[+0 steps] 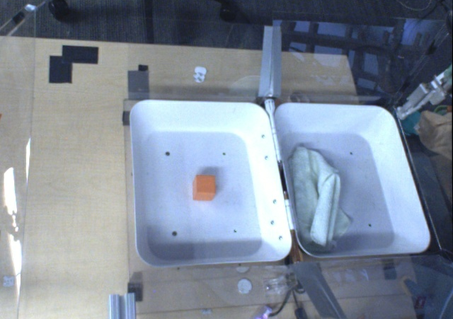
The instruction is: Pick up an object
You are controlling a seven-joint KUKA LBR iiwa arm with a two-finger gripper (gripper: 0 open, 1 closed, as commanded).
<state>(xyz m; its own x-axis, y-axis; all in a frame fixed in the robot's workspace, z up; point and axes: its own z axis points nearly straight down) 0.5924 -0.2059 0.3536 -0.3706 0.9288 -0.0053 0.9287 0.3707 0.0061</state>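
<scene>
Orange cube, matte, sat in L bin; crumpled cloth in R bin. My gripper's state: couldn't tell.

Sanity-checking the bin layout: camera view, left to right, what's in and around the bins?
Black L-shaped marker on the bench → left bin → orange cube → right bin, with the folded pale cloth lying in its left part.

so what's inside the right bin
A crumpled pale cloth lies in the right bin, against its left wall. Bare white floor shows around it. Whatever sits beneath the cloth is covered, so that cannot be told.
</scene>
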